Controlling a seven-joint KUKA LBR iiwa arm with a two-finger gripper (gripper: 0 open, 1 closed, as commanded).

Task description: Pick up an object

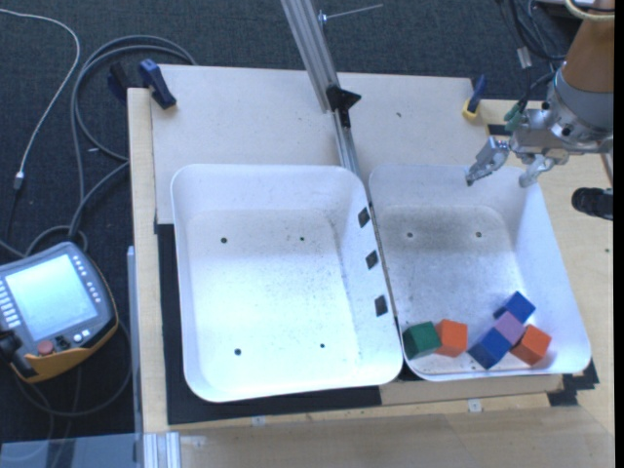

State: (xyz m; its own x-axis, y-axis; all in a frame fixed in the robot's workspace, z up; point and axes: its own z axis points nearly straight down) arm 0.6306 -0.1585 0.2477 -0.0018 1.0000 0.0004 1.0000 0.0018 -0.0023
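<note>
my gripper [507, 166] hangs spread and empty over the right bin's [546, 237] far edge, so i should descend squarely on the green cube [421, 338], standing apart along the near edge.

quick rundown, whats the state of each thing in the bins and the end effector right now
end effector: open, holding nothing, over the right bin's far edge
green block: resting in right bin, near edge
orange blocks: resting, ungrasped
blue blocks: resting, ungrasped
purple block: resting amid the cluster
</note>
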